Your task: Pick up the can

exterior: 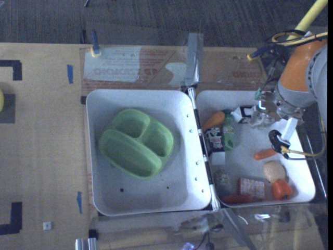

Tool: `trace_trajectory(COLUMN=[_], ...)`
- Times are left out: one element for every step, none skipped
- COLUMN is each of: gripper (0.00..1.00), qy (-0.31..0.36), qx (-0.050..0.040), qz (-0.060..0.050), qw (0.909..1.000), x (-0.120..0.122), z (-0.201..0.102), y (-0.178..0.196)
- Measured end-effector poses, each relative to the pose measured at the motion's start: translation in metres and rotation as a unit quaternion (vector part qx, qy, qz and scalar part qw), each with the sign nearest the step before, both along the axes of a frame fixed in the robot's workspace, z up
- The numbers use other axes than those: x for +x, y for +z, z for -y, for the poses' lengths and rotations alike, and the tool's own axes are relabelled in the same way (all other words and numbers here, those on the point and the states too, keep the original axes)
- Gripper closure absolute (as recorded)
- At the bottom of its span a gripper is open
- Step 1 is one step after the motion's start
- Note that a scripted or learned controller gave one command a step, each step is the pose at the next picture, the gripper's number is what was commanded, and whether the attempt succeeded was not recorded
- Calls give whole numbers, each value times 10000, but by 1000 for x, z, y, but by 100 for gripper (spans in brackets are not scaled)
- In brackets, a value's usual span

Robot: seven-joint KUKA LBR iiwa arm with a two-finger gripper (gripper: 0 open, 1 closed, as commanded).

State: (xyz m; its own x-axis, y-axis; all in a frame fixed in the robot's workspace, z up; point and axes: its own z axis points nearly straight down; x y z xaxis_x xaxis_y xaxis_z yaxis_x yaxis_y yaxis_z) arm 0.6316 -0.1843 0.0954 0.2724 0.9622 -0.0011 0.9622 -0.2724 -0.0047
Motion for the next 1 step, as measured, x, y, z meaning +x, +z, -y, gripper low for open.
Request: trace_trajectory(gripper=[100], qy=[-106], qx=[5], qz=[-79], qw=[9999], x=[31], z=[-2], y=[38])
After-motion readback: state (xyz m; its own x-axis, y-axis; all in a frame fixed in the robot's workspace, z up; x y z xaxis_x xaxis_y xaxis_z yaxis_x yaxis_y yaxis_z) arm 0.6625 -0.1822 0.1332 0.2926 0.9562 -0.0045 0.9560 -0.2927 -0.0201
